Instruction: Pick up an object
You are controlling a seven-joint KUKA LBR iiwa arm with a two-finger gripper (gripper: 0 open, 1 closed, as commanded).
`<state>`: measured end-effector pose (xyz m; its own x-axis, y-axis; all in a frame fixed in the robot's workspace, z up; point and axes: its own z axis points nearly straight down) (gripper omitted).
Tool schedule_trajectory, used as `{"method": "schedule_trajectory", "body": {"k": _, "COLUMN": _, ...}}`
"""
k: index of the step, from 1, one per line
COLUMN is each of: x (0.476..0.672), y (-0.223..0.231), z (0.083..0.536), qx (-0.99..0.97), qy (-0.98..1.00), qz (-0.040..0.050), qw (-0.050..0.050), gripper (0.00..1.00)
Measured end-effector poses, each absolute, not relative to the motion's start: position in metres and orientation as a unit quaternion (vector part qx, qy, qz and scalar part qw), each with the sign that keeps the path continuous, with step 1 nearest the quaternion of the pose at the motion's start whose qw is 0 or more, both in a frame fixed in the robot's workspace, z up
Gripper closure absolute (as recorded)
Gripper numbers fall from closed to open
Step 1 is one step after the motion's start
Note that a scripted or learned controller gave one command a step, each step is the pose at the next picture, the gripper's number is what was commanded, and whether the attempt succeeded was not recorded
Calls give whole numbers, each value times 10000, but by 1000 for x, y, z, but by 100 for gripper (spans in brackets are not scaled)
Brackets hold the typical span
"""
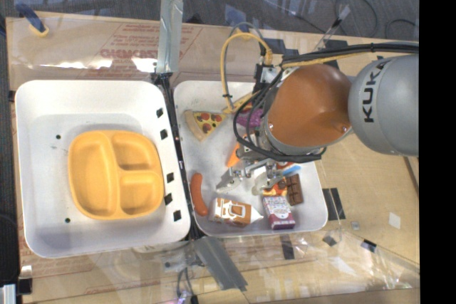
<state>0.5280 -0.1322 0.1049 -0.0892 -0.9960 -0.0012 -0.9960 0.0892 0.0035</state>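
My gripper (242,183) hangs low over the middle of the right bin (317,213), under the orange band of the wrist. Its fingers look spread, and I see nothing between them. Just below it lies an orange-and-white carton (233,211), with a purple-and-white carton (278,211) to its right. A brown chocolate bar (293,189) lies right of the gripper. An orange sausage (199,194) rests by the bin's left wall. A toy pizza slice (203,122) sits in the far left corner. The wrist hides part of a purple item (246,119) and a small orange piece (234,152).
The left bin (35,117) holds a yellow divided tray (114,173). A black divider (171,153) runs between the two bins. Yellow and black cables (235,53) loop over the right bin's far edge beside the arm (377,107).
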Motion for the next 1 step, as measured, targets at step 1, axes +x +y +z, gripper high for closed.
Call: {"method": "schedule_trajectory", "body": {"k": 1, "x": 522, "y": -109, "z": 92, "qx": 6807, "qy": -7326, "qz": -16, "qw": 0, "gripper": 0}}
